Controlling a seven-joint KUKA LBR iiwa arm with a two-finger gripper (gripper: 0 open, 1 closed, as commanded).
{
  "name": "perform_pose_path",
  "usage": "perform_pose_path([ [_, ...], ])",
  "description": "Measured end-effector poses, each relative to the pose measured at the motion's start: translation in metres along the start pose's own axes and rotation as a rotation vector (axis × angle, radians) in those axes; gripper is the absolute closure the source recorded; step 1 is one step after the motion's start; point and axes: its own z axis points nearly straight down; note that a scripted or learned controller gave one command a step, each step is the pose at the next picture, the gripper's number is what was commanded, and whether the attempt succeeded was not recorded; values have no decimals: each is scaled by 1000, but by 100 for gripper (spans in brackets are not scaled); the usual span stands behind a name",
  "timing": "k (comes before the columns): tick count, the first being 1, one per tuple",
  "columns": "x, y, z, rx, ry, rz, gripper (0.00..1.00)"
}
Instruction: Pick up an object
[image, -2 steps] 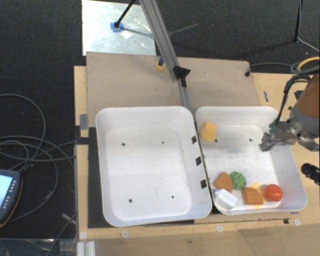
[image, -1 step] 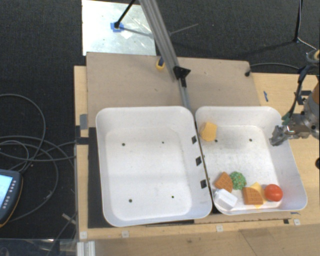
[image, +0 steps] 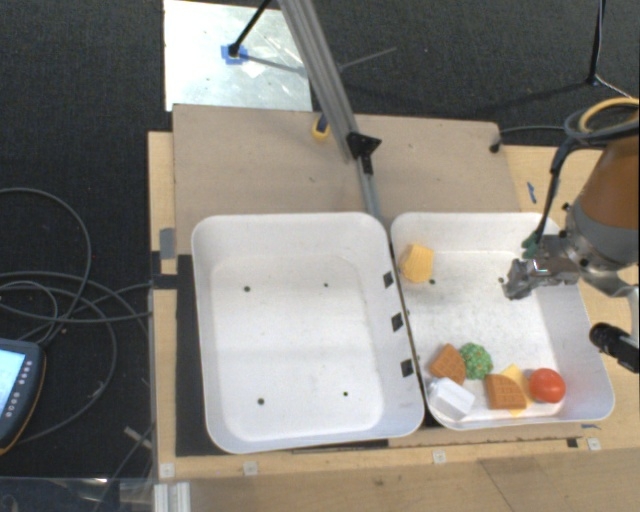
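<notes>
The right bin (image: 470, 240) holds a yellow block (image: 417, 264) near its back left corner. Along its front edge lie an orange wedge (image: 449, 364), a green broccoli-like piece (image: 475, 359), a white block (image: 451, 398), an orange waffle-like piece (image: 506, 391), a small yellow wedge (image: 514, 374) and a red tomato-like ball (image: 546, 385). My gripper (image: 517, 282) hangs over the right part of this bin, well behind the front cluster and right of the yellow block. Nothing shows between its fingers.
The left bin (image: 215, 250) sits beside the right one, with black clips (image: 397, 321) on the shared rim. A slanted grey pole (image: 325, 75) reaches down to the bins' back edge. Cables (image: 50, 290) and a tablet (image: 15, 385) lie left of the bench.
</notes>
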Motion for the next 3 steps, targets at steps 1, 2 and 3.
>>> perform_pose_path([
  [1, 48, -5, -9, -2, 0, -1, 100],
  [2, 99, -9, 3, -1, 1, -1, 100],
  [3, 149, -11, 11, -1, 1, -1, 100],
])
